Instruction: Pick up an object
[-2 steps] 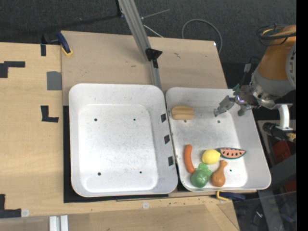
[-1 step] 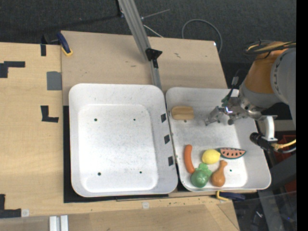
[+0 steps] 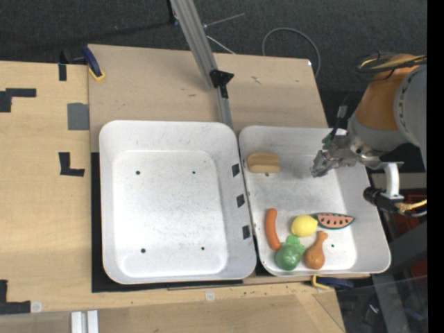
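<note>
The right bin (image 3: 361, 186) holds several toy foods. A tan bread roll (image 3: 263, 162) lies near its back left. Along the front lie an orange carrot (image 3: 272, 228), a yellow lemon (image 3: 304, 225), a green vegetable (image 3: 288, 254), a watermelon slice (image 3: 336, 220) and a brown drumstick (image 3: 316, 250). My gripper (image 3: 323, 164) hangs low over the bin's back right part, right of the bread roll and apart from it. Nothing shows between its fingers.
The left bin (image 3: 166, 200) sits beside the right one on the wooden bench. A slanted metal pole (image 3: 201, 47) runs down to the gap between the bins. Cables lie behind the bench at the back right.
</note>
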`<state>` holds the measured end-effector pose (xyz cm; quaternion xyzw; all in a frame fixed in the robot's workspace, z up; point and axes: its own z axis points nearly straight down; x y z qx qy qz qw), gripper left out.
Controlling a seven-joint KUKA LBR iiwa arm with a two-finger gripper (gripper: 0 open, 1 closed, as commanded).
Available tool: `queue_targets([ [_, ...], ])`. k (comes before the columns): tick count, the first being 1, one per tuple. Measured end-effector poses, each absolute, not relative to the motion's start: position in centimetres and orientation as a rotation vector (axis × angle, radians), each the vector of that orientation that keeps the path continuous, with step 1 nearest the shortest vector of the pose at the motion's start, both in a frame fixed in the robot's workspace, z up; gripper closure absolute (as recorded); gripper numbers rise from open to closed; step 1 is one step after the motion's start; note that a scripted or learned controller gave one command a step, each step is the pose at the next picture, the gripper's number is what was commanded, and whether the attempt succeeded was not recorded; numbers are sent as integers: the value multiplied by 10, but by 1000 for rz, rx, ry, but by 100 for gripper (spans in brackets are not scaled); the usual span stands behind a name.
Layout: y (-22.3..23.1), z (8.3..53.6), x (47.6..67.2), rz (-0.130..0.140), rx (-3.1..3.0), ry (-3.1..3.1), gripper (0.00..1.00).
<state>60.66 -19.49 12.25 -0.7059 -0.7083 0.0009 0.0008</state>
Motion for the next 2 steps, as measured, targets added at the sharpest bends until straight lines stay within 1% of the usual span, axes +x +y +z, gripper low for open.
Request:
queue_targets([
  [1,-199,185,606,-3,-2224,-2226,100],
  [2,-195,240,617,-4,-2222,-2228,100],
])
